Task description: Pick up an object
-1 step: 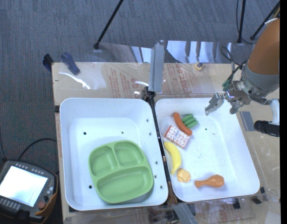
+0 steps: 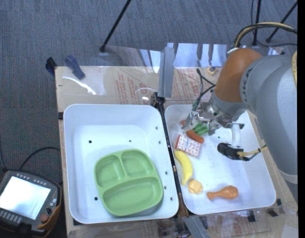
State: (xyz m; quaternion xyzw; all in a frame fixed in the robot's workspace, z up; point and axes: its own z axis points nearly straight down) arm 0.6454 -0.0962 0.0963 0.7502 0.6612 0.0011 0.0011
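Observation:
My gripper (image 2: 202, 122) hangs low over the back left part of the right bin (image 2: 251, 182). It sits directly above a small green item (image 2: 201, 129) and an orange-red carrot-like piece (image 2: 195, 136), and it hides part of the green item. Just in front of these lies a red and white packet (image 2: 188, 145). A yellow banana (image 2: 184, 166) lies along the bin's left wall. Nearer the front edge are a small yellow-orange chunk (image 2: 194, 186) and an orange drumstick (image 2: 223, 193).
The left bin (image 2: 83, 128) holds a green divided plate (image 2: 128, 181) at its front. The arm's grey body and orange band (image 2: 236, 76) cover the right bin's back right corner. A black cable end (image 2: 230, 150) hangs by the wrist. A handheld screen (image 2: 24, 197) lies at the lower left.

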